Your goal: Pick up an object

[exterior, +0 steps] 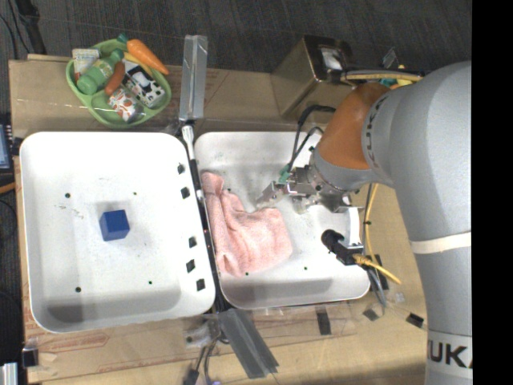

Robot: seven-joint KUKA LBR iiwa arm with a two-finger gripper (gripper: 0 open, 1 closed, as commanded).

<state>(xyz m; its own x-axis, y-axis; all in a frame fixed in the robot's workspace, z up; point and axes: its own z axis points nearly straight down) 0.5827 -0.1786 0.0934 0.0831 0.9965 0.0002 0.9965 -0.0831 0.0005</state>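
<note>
The gripper is seen at the pink cloth's upper edge; its grip cannot be told.

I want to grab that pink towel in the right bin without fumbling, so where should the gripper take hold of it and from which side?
Best guess: pinch the raised fold along the upper right edge of the pink towel, coming straight down from above. It lies crumpled and mostly flat against the right bin floor beside the left wall, so a side approach has little to catch. The gripper is over that edge.
</note>
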